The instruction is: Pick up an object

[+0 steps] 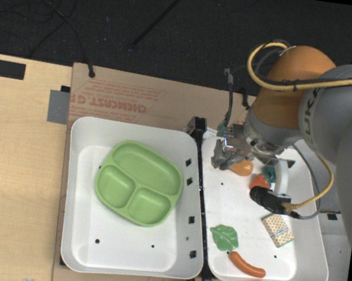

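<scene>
Nothing lifted yet; the pick is still to do. Right bin [314,268], near edge: sausage [247,266], green leaf [224,236], patterned block [278,230] beside them. Farther back, the gripper [225,156] sits low by an orange object [242,168], the likely target; grasp state cannot be told. Left bin [77,233] holds a green divided plate [139,183].

The right bin [304,267] lies open mid-floor, but the leaf [223,236], sausage [247,266] and patterned block [278,230] crowd its near end.
</scene>
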Tool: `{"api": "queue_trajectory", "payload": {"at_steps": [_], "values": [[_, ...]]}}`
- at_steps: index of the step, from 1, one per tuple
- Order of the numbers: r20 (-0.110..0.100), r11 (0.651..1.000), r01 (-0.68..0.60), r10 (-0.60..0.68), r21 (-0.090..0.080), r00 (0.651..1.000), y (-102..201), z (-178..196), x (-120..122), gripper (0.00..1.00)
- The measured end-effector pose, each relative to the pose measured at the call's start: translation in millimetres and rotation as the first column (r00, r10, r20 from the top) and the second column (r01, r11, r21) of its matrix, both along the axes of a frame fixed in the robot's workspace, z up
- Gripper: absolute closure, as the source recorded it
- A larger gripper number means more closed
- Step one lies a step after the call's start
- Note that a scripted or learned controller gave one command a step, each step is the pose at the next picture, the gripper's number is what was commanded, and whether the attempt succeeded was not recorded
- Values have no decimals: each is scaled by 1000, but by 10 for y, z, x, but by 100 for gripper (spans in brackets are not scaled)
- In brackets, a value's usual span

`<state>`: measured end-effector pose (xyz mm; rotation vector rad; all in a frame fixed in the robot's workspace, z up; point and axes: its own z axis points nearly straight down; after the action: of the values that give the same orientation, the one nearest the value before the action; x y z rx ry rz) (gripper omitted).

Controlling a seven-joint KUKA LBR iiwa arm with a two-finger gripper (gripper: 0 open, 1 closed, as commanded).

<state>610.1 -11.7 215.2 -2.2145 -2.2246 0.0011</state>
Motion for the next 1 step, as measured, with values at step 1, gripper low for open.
{"api": "queue_trajectory", "payload": {"at_steps": [1], "values": [[0, 1000, -1, 1, 0, 1000, 550, 114, 85, 100]]}}
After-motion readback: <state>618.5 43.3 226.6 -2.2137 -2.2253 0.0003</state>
